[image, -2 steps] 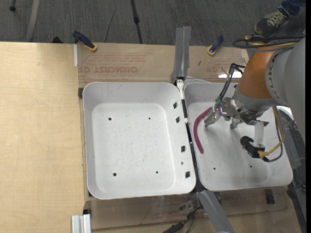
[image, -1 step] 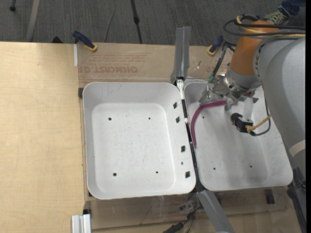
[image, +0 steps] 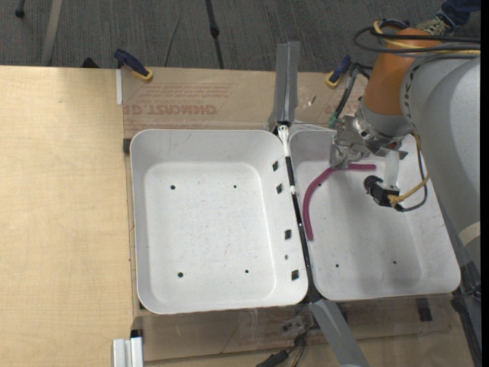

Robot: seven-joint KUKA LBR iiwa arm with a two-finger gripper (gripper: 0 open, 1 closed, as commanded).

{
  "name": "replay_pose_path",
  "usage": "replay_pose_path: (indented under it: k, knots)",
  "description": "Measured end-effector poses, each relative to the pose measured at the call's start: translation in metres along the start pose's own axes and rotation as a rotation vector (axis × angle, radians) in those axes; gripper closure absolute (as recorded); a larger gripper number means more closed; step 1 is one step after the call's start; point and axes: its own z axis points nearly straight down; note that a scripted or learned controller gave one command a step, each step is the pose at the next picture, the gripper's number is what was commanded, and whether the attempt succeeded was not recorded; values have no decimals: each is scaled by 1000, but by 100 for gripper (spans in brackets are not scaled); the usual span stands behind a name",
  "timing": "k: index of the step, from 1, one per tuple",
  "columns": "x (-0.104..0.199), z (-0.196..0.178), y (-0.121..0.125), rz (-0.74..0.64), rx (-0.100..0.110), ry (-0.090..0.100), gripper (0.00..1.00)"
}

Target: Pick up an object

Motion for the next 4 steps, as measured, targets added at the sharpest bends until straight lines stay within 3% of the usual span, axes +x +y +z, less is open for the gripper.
replay_pose_path:
  k: [1, 2, 3, 4]
  knots:
    - [0, 0, 0, 1, -1, 0, 0]
    - [-107, 7, 12, 30, -3, -1, 0]
    - [-31, 10, -52, -54, 1, -1, 0]
    - [-71, -53, 12, -151, -2, -2, 0]
